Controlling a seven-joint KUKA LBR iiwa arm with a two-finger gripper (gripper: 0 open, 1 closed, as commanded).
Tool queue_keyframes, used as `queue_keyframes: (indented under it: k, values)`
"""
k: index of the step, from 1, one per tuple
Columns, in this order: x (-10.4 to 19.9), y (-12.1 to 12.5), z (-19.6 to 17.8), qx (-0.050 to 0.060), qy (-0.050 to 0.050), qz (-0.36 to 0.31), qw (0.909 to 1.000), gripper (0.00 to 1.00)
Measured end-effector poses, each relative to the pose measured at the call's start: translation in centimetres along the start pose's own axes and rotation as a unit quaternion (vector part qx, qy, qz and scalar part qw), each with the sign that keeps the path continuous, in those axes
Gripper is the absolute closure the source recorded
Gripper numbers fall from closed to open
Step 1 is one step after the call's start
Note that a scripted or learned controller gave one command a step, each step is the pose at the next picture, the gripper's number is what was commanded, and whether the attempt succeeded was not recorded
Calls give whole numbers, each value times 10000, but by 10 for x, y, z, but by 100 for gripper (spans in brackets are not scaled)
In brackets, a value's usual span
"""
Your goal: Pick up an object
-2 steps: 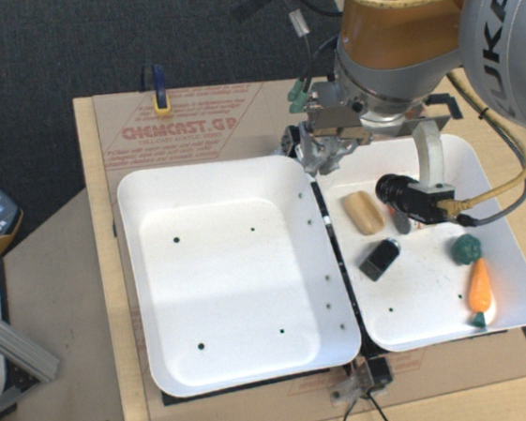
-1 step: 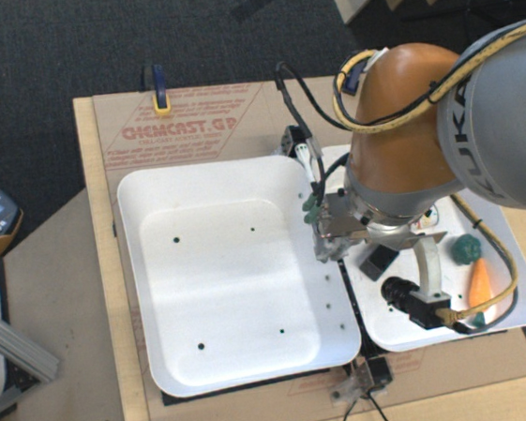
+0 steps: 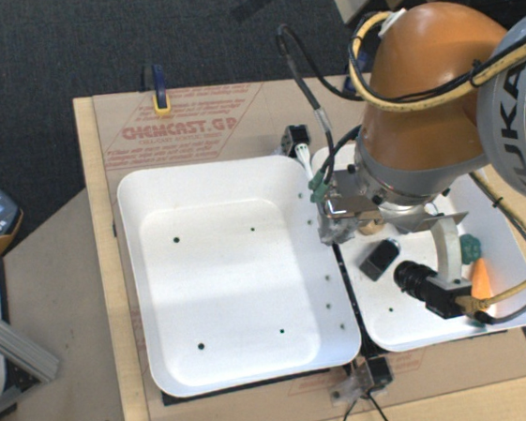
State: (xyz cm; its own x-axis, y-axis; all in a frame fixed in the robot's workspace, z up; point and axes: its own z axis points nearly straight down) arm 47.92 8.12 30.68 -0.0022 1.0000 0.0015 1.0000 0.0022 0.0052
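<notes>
In the right bin [image 3: 390,330], a small black block [image 3: 379,259] lay under the arm; likely light, rigid, graspable across its short sides. Pincer state indeterminable.

view: single fixed camera | position: above the desk [image 3: 187,119], looking down at a slant | range: mid, both white bins inside the picture, left bin [image 3: 223,275] whole, right bin [image 3: 506,234] partly covered by the arm [image 3: 419,93] entering from the right edge
</notes>
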Motion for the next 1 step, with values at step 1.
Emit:
queue_keyframes:
  k: [1]
  values:
    - [-14,1,-3,12,-9,17,10000,100]
